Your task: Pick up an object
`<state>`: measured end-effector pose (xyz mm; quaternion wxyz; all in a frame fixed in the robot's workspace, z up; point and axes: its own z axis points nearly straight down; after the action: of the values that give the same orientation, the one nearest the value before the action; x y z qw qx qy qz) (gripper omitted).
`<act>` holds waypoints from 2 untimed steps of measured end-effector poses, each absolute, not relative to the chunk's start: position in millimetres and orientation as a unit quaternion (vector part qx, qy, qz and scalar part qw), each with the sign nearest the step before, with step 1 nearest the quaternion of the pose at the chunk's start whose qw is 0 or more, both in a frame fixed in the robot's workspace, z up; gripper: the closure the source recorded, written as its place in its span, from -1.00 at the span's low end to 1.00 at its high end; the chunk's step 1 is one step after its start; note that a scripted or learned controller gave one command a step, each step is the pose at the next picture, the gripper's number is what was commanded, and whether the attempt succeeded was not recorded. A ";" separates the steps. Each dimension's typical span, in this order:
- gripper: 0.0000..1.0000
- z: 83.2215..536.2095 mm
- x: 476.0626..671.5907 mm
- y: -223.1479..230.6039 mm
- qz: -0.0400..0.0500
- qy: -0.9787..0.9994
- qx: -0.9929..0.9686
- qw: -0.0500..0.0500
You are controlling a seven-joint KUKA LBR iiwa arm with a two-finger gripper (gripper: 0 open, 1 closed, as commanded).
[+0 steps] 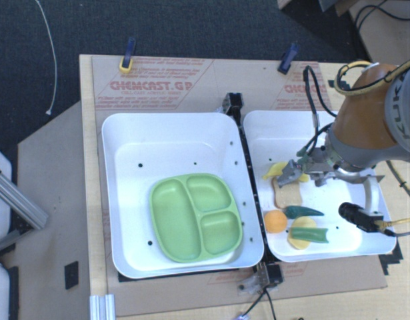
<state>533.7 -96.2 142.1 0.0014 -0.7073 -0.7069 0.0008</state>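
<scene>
Toast slice lies flat in right bin, just beside yellow piece. Gripper is poised over the toast's upper edge; its opening cannot be told, and nothing is seen held. A straight descent is advised, clear of orange ball and green pepper.

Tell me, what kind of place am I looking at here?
Probably a robot lab's test bench, not a kitchen: two white bins clamped to a board, toy food beside a green divided plate, and a grey-and-orange arm with loose cables.
</scene>
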 end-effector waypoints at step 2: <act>1.00 102.1 533.9 -95.8 0.000 -0.707 -0.708 0.000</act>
<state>533.9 -95.8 102.1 0.0002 -0.7076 -0.7066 -0.0001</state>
